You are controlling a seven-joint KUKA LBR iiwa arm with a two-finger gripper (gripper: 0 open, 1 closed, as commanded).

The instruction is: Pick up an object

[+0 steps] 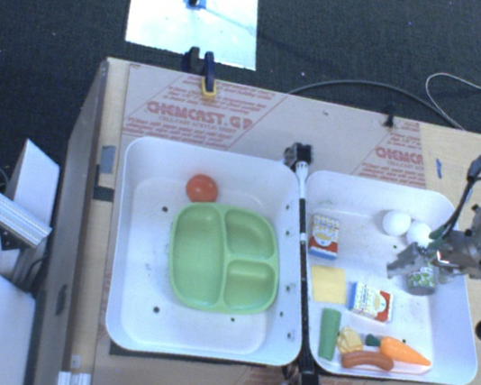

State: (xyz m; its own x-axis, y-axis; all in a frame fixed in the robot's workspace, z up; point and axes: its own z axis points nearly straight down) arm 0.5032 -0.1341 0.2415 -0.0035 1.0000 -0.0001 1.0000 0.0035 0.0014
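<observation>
At the right edge of the frame, the grey two-finger gripper [416, 265] is seen low in the right white bin [454, 333]; its opening cannot be told. A small grey-green object [422, 281] lies directly beneath it.

Dark carpet floor [50, 18] surrounds the bench [272, 115], with a pale sheet [195, 24] lying beyond it.
</observation>
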